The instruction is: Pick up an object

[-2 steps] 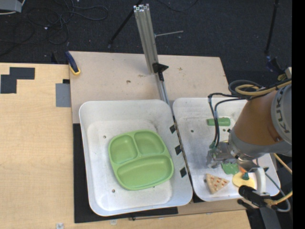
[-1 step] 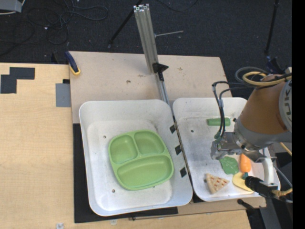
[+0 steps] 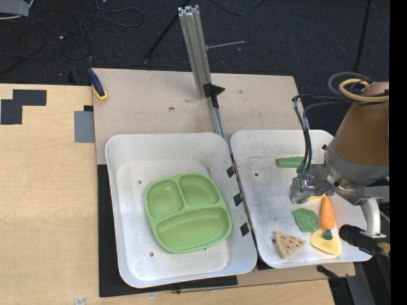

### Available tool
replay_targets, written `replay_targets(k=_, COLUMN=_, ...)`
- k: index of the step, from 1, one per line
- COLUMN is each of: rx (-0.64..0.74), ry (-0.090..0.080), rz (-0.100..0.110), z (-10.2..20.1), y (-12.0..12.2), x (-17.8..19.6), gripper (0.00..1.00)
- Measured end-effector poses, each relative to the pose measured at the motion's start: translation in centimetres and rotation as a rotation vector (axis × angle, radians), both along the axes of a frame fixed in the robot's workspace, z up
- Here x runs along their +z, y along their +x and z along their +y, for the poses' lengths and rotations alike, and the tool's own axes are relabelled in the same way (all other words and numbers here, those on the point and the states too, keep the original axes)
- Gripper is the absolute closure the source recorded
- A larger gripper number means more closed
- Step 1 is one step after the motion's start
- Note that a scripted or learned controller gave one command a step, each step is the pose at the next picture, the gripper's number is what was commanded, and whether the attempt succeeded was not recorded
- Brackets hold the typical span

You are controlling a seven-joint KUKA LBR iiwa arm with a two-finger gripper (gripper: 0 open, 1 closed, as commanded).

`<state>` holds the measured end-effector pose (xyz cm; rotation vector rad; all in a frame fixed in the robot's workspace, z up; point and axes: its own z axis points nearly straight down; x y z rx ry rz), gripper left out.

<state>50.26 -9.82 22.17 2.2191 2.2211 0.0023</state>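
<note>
On the bench sit two white bins side by side. Inside the left bin (image 3: pixel 124 170) lies a green plate (image 3: pixel 187 213) with three sections. It lies flat near the middle of that bin.

Over in the right bin (image 3: pixel 267 151) are some small toy foods. A green leaf (image 3: pixel 306 219) lies near the middle of the bin's near half. Just right of it is an orange carrot (image 3: pixel 327 212) with its green end pointing to the near side. That end rests on a yellow cheese wedge (image 3: pixel 326 243). Left of the cheese, at the near edge, is a pizza slice (image 3: pixel 289 243). Farther back lies a flat green piece (image 3: pixel 290 162), partly hidden by a black cable.

From the right side the big grey arm (image 3: pixel 360 146) reaches over the right bin. Its gripper (image 3: pixel 304 190) hangs just above the leaf and left of the carrot. I cannot tell if the pincer is open or closed, since the metal parts look too small and blurry. Nothing can be seen held in it.

Behind the bins a silver metal post (image 3: pixel 196 51) stands up from the board.
</note>
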Motion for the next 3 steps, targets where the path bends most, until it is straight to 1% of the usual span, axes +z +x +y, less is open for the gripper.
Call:
replay_targets(k=1, rx=0.005, ry=0.002, rz=0.005, z=5.8, y=1.6, x=-0.2, gripper=1.00)
replay_targets(k=2, rx=0.003, ry=0.002, rz=0.007, z=11.1, y=2.0, x=-1.1, gripper=1.00)
replay_targets(k=3, rx=0.004, ry=0.001, rz=0.004, z=16.7, y=3.4, x=-0.3, gripper=1.00)
